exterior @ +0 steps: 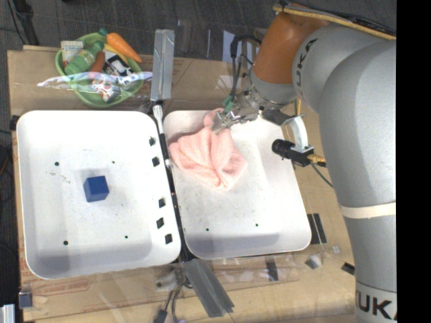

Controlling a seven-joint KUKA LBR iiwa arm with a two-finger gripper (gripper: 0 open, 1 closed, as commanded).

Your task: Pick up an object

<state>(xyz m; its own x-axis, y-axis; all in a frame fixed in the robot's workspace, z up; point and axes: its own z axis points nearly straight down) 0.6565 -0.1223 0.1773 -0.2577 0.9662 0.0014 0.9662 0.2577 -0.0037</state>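
I see the gripper (225, 120) down at the far edge of the right bin (283, 214), right on the upper corner of the pink cloth (207, 155). Metal fingertips look pinched together on a fold of the fabric; I read it as closed on the cloth, though the contact patch is small and partly hidden by the wrist hardware. From the pinched corner the cloth spreads out crumpled on the bin floor, bunched toward the divider side, in the far half of that bin.

Arm (350, 113) comes in from the right and covers the bench's right side; orange band (283, 42) sits just above the wrist. A black fitting (291, 149) hangs off the wrist over the right bin's right edge.

Left bin (40, 234) holds one blue cube (96, 188), left of centre, flat on the floor, well apart from the gripper.

Beyond the left bin there's a green bowl (91, 94) on the bench, stuffed with toy items: an orange carrot (121, 45) on top, the rest too cluttered for me to sort out. A grey strip (161, 64) stands just beside the bowl, in line with the seam between the two bins.
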